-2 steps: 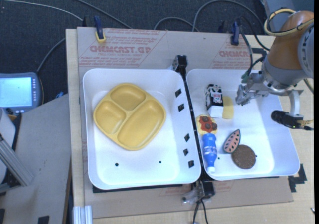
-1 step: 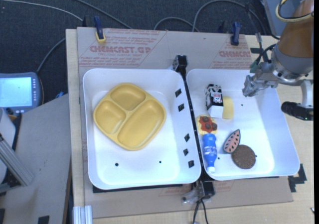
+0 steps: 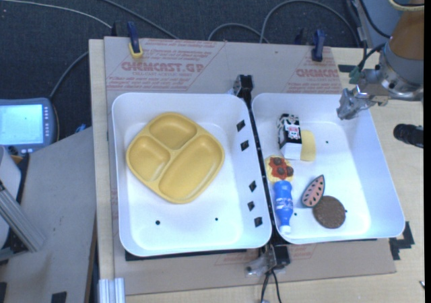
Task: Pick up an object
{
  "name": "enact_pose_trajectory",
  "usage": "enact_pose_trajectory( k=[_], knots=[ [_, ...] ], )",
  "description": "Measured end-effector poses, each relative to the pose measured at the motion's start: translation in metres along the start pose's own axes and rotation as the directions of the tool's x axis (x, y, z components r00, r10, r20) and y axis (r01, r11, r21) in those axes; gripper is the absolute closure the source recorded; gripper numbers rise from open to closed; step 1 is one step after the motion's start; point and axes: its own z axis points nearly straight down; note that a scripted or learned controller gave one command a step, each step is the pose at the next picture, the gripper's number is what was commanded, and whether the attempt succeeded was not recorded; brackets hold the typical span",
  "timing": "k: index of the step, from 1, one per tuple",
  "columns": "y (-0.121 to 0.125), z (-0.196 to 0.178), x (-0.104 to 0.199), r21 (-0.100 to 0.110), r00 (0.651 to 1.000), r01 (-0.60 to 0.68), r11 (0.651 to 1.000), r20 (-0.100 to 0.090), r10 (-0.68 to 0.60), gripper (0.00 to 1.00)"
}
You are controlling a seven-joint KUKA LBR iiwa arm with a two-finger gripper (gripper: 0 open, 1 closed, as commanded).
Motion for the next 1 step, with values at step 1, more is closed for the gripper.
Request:
enact_pose_trajectory(
  k=[1],
  knots=[
    [-0.0068,-0.0093,0.051,0.008,1.0,0.004,1.0,-0.005,-0.004,1.0]
  ],
)
